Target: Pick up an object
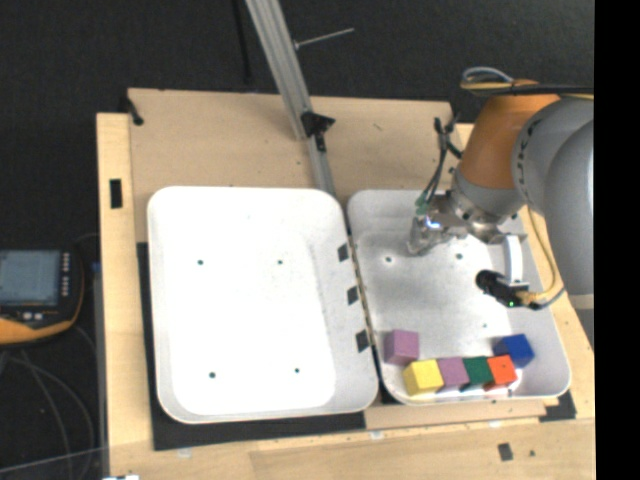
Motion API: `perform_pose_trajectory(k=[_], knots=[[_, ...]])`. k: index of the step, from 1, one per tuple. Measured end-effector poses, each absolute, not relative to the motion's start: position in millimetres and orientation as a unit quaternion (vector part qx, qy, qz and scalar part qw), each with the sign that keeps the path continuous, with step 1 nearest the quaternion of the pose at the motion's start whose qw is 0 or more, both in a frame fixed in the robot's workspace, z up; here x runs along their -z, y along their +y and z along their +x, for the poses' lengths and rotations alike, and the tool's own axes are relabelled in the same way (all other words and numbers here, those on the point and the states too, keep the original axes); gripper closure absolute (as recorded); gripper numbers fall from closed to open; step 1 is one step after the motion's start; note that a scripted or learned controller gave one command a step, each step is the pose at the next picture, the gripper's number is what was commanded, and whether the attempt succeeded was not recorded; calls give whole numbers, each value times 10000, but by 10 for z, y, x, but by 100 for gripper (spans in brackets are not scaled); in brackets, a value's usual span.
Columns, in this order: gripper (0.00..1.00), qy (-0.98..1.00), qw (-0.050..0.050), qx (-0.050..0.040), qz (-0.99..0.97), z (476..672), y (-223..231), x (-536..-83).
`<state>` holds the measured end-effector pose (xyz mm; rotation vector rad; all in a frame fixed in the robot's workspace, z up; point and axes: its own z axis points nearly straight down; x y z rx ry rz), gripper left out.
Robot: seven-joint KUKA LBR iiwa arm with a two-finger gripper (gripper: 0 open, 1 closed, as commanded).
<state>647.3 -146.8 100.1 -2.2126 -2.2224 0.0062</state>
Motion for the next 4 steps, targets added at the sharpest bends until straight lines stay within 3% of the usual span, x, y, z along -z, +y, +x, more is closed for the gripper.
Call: perform_pose_trajectory(k=[1,2,3,4], knots=[[100,-7071,-27,20,-7071,5821,-1219,-2068],[100,-7102,10,10,-7040,5772,-396,-1965],[100,-7105,7,14,-7037,5851,372,-1965],[100,-7102,13,6,-7040,5709,992,-1966]])
